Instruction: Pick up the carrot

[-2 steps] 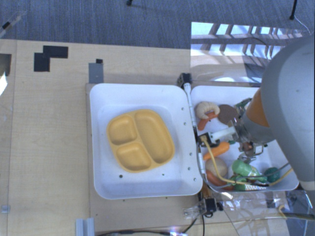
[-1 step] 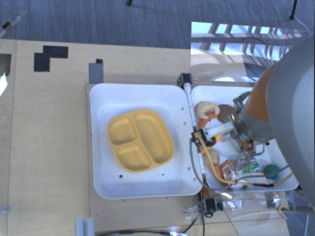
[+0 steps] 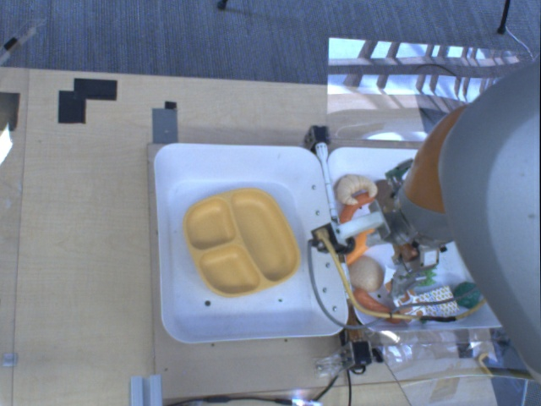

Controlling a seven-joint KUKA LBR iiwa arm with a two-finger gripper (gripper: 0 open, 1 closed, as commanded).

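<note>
Over right bin, low among clutter: shows gripper, just right of carrot. Cannot tell jaw opening, nor whether anything is held; too small and too crowded to read. Shows carrot as orange and curved, lying near bin's left wall, between bun above it in view and pale ball below it, seemingly touching ball. Shows second orange strip lower still; cannot say whether part of same carrot. Shows green item on gripper's other side, well apart from carrot. Shows left bin bearing yellow plate; no part in this step.

Step in hand, as judged: approach to carrot, not yet lifted. To do it well:
- Shift toward left wall until centred above carrot's bare middle.
- Turn wrist so closing line crosses carrot's short axis.
- Descend between bun and ball without nudging either.
- Expect little room beside wall; keep clear of it.
- Close gently: probably hard and smooth, apt to roll or slip out.
- Lift straight up, slowly; check carrot rises alone.
</note>
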